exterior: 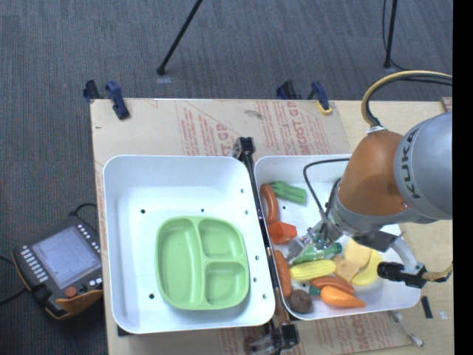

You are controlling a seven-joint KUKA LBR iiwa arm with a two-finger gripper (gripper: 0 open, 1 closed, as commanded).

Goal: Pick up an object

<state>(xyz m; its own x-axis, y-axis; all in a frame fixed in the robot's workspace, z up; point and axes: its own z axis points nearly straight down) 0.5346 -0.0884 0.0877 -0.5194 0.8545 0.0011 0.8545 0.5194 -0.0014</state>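
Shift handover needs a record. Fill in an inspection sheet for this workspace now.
Surface: wooden bench bearing left bin and right bin, side by side.
Job's things: toy food piled in the right bin, including corn cob, orange carrot, green vegetable, sausage, brown round piece.
Clutter: green divided plate lying flat in the left bin.
Gripper: gripper low over the pile, above the corn cob; finger state cannot be judged.
Cables: black cable looping over the right bin; yellow hose behind the arm.
Surroundings: blue clamps on the bench's far edge; teach pendant and tripod leg on the carpet.
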